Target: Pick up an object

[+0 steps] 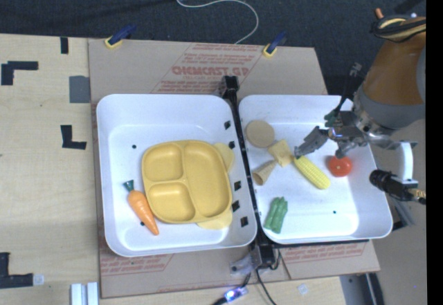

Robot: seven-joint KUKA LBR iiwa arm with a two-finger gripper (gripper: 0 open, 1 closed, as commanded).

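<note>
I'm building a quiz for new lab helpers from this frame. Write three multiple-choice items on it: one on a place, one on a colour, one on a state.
1. Where does the carrot lie?
A. left bin
B. right bin
C. bare bench

2. What colour is the divided plate?
A. blue
B. yellow
C. red

3. How do the plate's compartments stand?
A. heaped with food
B. holding nothing
C. filled with water

Key:
1 A, it lies beside the plate in the left bin.
2 B, the plate is pale yellow.
3 B, the plate's hollows show bare.
</note>
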